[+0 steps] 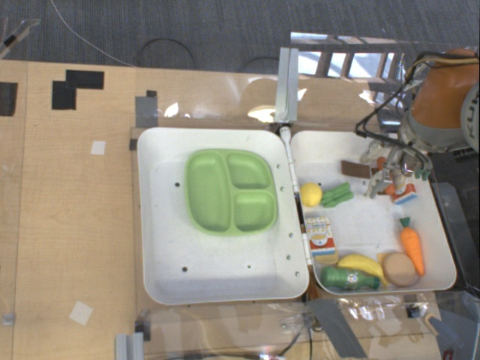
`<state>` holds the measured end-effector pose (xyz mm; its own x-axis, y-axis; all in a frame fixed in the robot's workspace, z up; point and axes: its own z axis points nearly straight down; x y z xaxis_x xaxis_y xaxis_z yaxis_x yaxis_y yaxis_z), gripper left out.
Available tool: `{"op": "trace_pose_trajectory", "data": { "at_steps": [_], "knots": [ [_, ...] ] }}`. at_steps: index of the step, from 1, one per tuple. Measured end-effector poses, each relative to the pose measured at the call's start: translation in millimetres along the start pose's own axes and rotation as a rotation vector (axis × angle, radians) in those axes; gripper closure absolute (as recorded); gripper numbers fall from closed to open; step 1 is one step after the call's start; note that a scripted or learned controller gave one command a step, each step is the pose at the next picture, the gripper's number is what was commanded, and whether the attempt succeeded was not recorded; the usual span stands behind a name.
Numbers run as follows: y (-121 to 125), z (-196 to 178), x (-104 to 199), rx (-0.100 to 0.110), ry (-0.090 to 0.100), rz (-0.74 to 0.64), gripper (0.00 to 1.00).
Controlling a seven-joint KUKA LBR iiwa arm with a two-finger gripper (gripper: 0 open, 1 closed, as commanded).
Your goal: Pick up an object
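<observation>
**Gripper over the far right of the right bin**

We are counting two white bins sitting side by side on the bench: a left bin (161, 276) and a right bin (442, 265). The left bin is holding one green plate (229, 190) with three compartments, lying flat near the bin's middle.

In the right bin we are counting eight loose things. One lemon (310, 195) is lying at the left wall, touching one green vegetable (337, 194) just to its right. One small carton (320, 238) is lying nearer to us, along the same wall. One banana (361, 264) is curving along the near edge, lying against one green bottle (351, 279) at the near left corner. One tan egg-shaped thing (400, 268) is sitting just right of the banana, and one carrot (412, 248) is leaning against its right side. One brown block (355, 169) is lying toward the far side, and one small red, white and blue thing (405, 193) is lying at the far right.

The gripper (390, 175) is hanging over the far right part of the right bin, below the orange band (442, 96). The brown block is lying just left of it and the red, white and blue thing just right and slightly nearer. We are seeing nothing plainly between the fingers, and we cannot tell how wide they are standing, since cables and bright parts are cluttering that spot.
</observation>
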<state>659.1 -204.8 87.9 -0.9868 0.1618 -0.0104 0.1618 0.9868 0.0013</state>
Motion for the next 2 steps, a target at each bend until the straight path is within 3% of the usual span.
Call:
{"op": "trace_pose_trajectory", "data": {
  "at_steps": [1, 2],
  "knots": [
    [1, -16, -4, 0.001, -0.016, -0.003, 1.00],
    [61, -126, 9, -0.001, -0.014, 0.023, 1.00]
  ]
}}
